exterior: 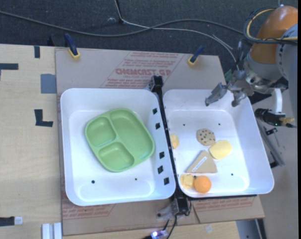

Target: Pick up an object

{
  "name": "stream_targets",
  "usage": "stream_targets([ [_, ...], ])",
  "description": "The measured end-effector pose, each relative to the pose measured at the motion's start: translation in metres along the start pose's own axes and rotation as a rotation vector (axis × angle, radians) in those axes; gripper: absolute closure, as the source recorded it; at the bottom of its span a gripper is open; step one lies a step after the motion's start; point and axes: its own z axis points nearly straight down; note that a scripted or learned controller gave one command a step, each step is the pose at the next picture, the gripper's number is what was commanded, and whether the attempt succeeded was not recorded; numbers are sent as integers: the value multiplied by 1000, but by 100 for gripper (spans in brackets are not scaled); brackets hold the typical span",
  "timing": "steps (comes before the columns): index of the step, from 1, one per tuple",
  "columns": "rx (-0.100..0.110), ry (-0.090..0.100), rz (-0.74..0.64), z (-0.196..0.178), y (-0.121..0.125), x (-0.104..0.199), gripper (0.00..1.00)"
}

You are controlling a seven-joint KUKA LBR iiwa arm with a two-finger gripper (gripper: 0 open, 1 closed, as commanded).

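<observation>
**benchwatcher:** While the arm (270, 44) hangs over the far right corner of the right bin (255, 148), its gripper (226, 96) sits above the bin's back rim with both fingers spread apart. Nothing between them that I can see, so it's got hold of nothing.

**pickbot_fan:** So where's the stuff it could grab?

**benchwatcher:** All in the right bin, well apart from the gripper. There's a speckled cookie (206, 136) around the middle, and a pale yellow lump (220, 149) just beside it, toward the front right. A tan wedge (202, 164) touches that lump from the left. Right at the front of the bin an orange ball (203, 184) sits against a small yellow piece (187, 180). One more yellowish bit (174, 141) is tucked by the left wall, next to the divider.

**pickbot_fan:** And the left bin?

**benchwatcher:** Just a green divided plate (119, 139), lying flat and turned at an angle, roughly in the middle of the left bin (73, 183). Both bins rest on a cardboard sheet (135, 68) held by two clamps at the back.
</observation>
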Motion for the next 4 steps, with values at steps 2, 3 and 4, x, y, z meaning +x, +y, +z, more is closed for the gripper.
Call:
stream_targets([
  [2, -10, -3, -4, 54, 3, 0, 0],
  [3, -16, -5, -5, 103, 4, 1, 0],
  [4, -20, -7, -7, 89, 6, 1, 100],
])
